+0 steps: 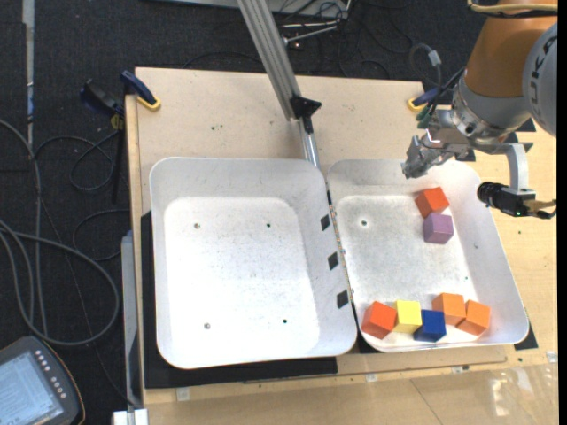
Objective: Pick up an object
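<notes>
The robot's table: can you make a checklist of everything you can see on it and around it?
Surface: tan bench bearing left bin and right bin, both white.
Job's things: in the right bin, orange block beside purple block; along the near edge, orange, yellow, blue and two more orange blocks.
Clutter: clamps on the bench's far corners.
Grippers: claw over the right bin's far edge, nothing seen in it.
Cables: black cables on the floor.
Surroundings: metal pole, screen device.
</notes>
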Controlling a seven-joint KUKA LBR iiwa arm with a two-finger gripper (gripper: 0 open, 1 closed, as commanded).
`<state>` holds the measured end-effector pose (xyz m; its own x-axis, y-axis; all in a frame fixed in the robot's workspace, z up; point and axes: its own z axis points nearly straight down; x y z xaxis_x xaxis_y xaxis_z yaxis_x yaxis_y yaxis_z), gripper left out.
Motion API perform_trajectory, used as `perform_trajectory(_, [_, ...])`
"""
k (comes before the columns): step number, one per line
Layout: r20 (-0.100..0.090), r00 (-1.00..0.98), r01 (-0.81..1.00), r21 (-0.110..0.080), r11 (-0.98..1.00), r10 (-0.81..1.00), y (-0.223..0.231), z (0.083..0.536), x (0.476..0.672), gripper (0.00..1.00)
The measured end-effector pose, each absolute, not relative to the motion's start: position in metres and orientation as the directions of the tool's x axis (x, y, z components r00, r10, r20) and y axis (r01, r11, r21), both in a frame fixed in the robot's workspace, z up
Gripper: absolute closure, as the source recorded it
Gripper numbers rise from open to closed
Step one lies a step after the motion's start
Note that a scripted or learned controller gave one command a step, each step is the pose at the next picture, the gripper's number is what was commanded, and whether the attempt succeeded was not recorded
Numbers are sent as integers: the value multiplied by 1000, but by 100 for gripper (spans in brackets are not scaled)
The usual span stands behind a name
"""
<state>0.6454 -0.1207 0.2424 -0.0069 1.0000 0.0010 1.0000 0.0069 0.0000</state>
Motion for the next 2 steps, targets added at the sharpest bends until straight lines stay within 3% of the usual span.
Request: perform_trajectory(2, [2, -9, 1000, 3, 9, 1000, -10, 255, 655, 100])
